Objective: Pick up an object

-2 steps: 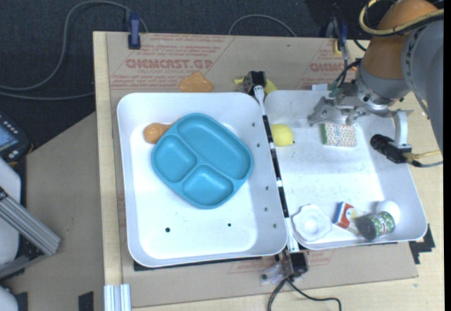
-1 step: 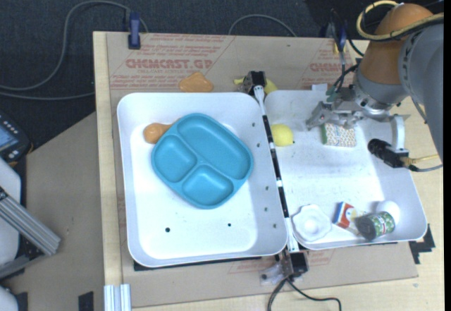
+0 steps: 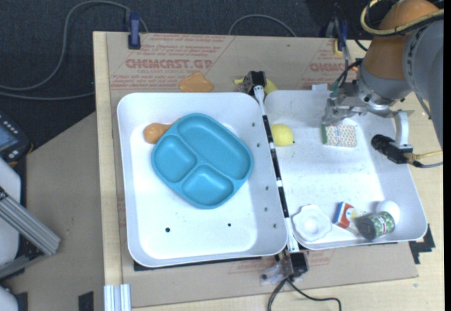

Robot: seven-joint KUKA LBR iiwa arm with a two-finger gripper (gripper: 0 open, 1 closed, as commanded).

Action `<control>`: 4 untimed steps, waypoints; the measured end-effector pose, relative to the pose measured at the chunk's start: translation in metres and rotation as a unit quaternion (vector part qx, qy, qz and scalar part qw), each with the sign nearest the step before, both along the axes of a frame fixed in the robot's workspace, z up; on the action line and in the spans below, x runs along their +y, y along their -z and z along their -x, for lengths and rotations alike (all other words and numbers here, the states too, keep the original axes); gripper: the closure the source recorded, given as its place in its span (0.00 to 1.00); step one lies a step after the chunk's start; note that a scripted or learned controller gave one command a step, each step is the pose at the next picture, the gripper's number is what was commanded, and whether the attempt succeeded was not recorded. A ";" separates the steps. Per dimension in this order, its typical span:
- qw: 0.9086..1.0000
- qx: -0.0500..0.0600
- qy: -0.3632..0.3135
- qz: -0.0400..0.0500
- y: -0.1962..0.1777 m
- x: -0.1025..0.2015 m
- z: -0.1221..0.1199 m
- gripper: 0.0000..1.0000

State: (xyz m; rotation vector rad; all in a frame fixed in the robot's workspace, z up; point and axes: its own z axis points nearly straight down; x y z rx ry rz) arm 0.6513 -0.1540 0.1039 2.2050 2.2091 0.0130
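Seeing hand (image 3: 337, 116) in upper right of frame, low over top end of right bin (image 3: 402, 186), grey arm w/ orange band coming in from right edge. Open or closed: can't tell from this angle.

Directly below hand in frame, touching or nearly so: speckled pad (image 3: 341, 136), flat on bin floor, closest obj to pick. Can't confirm it's gripped.

Left of pad, same bin, hard against the divider wall: yellow ball (image 3: 282, 135). Well apart from hand.

Btm of right bin, l to r:
- white cup (image 3: 310, 223) in btm-left corner
- red/white/blue carton (image 3: 343, 213), tilted
- green can (image 3: 373, 225) on its side, touching carton
- small white round obj (image 3: 389, 209) just behind can; can't ID

Left bin (image 3: 211, 239), ctr-left of frame: blue divided plate (image 3: 202, 159) w/ three compartments, sitting diagonal in upper half. Orange obj (image 3: 153, 132) tucked against plate's upper-left edge, partly hidden.

On desk (image 3: 106, 161) above bins: orange lump (image 3: 195, 82) near top edge of left bin; yellow-and-black item (image 3: 255, 81) at top of the seam btwn bins. Blue clamps (image 3: 134, 29) on desk's top edge.
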 end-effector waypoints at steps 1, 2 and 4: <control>1.000 0.001 0.000 0.000 0.001 0.000 0.001 0.00; 1.000 0.006 0.000 -0.003 0.015 -0.007 -0.006 0.00; 1.000 0.002 -0.001 0.001 0.002 -0.009 -0.008 0.00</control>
